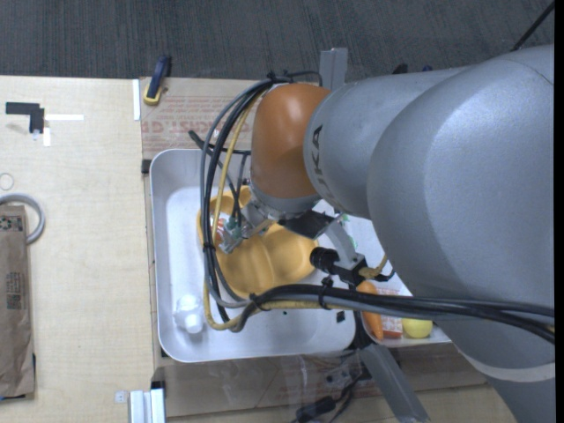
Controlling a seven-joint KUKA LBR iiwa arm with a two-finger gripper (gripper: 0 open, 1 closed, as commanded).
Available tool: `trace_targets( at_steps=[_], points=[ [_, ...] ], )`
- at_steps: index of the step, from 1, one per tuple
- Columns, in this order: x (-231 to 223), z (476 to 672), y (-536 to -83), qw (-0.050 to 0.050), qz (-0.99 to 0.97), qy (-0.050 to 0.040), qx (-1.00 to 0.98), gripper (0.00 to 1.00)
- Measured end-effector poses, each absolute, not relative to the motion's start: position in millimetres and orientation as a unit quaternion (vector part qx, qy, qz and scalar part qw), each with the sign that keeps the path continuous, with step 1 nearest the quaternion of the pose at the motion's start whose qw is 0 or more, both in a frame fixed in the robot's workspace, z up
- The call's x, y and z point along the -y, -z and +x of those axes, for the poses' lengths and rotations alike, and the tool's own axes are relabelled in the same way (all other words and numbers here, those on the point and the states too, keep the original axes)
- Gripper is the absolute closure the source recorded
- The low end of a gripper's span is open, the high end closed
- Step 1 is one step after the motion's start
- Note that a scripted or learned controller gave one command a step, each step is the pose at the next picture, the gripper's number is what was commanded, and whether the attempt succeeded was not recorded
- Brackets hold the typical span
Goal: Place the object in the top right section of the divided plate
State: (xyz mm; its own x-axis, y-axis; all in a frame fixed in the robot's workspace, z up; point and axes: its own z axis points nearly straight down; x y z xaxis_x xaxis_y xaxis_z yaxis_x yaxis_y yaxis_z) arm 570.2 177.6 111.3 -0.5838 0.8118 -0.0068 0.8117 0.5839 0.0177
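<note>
The yellow divided plate (264,261) lies in the left white bin (157,263), mostly covered by my arm (423,174). My gripper (231,233) hangs below the orange wrist band (282,139), over the plate's left part, and is largely hidden by the wrist and black cables. A small white object (188,312) rests on the bin floor near the lower left corner, apart from the plate and the gripper. I cannot make out the plate's sections under the arm.
An orange item (374,322) and a yellow item (418,328) lie at the lower right beneath the cables. On the wooden bench to the left sit a brown bag (13,298) and a blue-and-yellow tool (159,79).
</note>
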Motion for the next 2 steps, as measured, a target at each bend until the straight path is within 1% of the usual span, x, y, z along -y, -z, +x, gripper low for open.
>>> trace_targets(
  at_steps=[1,2],
  points=[
    [-161,602.2,-106,0.000,0.493,-0.0146,-0.870,1.00],
    [-173,654.5,-105,-0.021,0.355,0.0122,-0.934,1.00]
  ],
)
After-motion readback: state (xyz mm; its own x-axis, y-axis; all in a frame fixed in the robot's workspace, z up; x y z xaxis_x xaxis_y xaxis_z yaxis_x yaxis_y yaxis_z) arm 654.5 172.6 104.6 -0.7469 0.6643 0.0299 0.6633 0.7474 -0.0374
